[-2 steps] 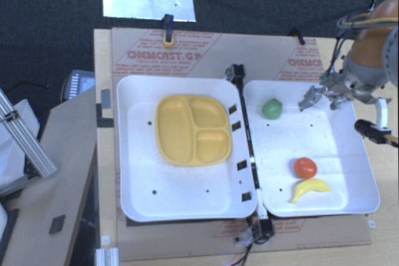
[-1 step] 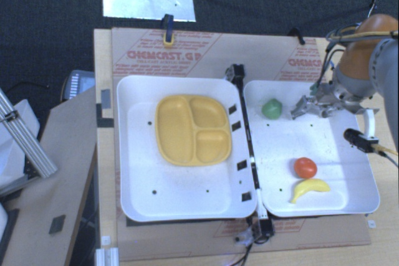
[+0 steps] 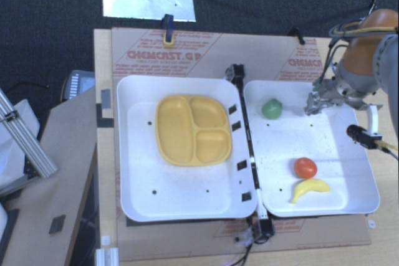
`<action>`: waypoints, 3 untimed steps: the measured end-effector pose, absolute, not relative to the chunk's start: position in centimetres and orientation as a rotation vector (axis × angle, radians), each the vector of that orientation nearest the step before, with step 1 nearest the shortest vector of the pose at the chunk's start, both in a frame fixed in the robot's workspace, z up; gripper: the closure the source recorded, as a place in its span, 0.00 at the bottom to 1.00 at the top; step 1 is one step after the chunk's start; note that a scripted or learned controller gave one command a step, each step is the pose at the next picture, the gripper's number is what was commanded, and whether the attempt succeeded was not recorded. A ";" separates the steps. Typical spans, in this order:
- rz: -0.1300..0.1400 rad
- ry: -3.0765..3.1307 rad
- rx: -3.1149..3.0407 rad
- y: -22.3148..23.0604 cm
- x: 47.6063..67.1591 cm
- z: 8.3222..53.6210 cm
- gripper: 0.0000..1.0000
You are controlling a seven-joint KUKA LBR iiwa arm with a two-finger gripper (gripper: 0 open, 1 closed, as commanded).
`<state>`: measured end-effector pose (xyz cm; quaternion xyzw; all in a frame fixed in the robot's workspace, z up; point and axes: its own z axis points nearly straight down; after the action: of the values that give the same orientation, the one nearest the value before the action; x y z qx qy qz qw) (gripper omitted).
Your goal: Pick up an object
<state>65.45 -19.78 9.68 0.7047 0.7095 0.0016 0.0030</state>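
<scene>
end effector (image 3: 315, 104) | opening: cannot tell | over right bin (image 3: 349, 196) | near green ball (image 3: 272, 109)

2 white bins (image 3: 187, 87), 1 yellow tray (image 3: 192, 129), 1 green ball (image 3: 272, 109), 1 tomato (image 3: 305, 167), 1 banana (image 3: 310, 189).
</scene>
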 end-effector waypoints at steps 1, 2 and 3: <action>0.006 2.223 2.210 -19.3 66.5 15.4 1.00; 0.007 2.223 2.209 -19.3 66.6 22.0 1.00; 0.005 2.225 2.210 -19.3 66.8 25.5 1.00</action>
<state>66.75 -19.28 25.50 0.7048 0.7094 0.0016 0.0029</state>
